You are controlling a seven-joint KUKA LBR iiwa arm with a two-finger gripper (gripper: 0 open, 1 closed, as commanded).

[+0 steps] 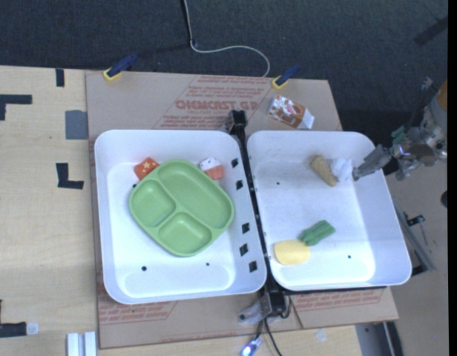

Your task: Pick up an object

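Note:
The right bin [377,221] holds a tan lump [323,169] and a small white crumpled object [341,169] near its far right corner. A green piece [316,233] and a yellow lump [291,253] lie near its front edge. My gripper [375,163] hangs at the bin's right rim, just right of the white object, and I see nothing held in it. In the left bin [117,221] a green divided plate [182,206] lies with an orange block [145,168] and a white-and-orange piece [211,168] behind it.
A small printed packet [290,112] lies on the cardboard sheet behind the right bin. A black divider strip [245,199] runs between the bins. Blue-and-yellow clamps [120,67] hold the cardboard's far edge.

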